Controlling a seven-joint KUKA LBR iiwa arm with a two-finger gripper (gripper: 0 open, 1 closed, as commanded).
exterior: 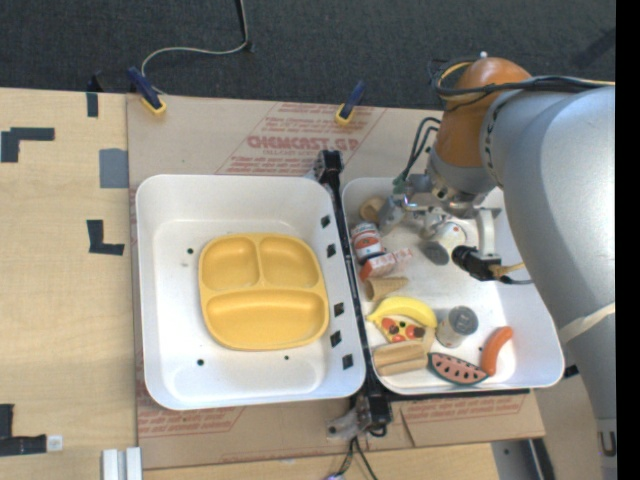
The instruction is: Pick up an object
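A grey robot arm (560, 168) with an orange band (475, 118) above its wrist reaches in from the right and hangs over the rear of the right bin (530, 363), one of two shallow white bins set side by side on a cardboard-covered table (60, 268). Its end effector (435, 230) sits low above the bin's back half, among cables and metal fittings; whether it is apart or together cannot be told from this angle, and nothing can be seen clamped in it.

The objects available for picking lie in the right bin. A small jar with a red label (366, 242) rests against the divider side, with a cork-like stopper (373, 207) just behind it. Toward the front lie a yellow toy banana (403, 311), a toy pizza slice (397, 328) just beneath it, a tan block (400, 358), a toy watermelon slice (458, 369), a grey round cap (461, 321) and an orange-red toy sausage (497, 349) near the right wall.

The left bin (160, 298) carries a yellow divided plate (264, 292) with three compartments, lying flat near its centre.

Two blue-and-yellow clamps (146, 90) pin the cardboard at the table's far edge, and a black cable (238, 8) trails across the dark floor behind.
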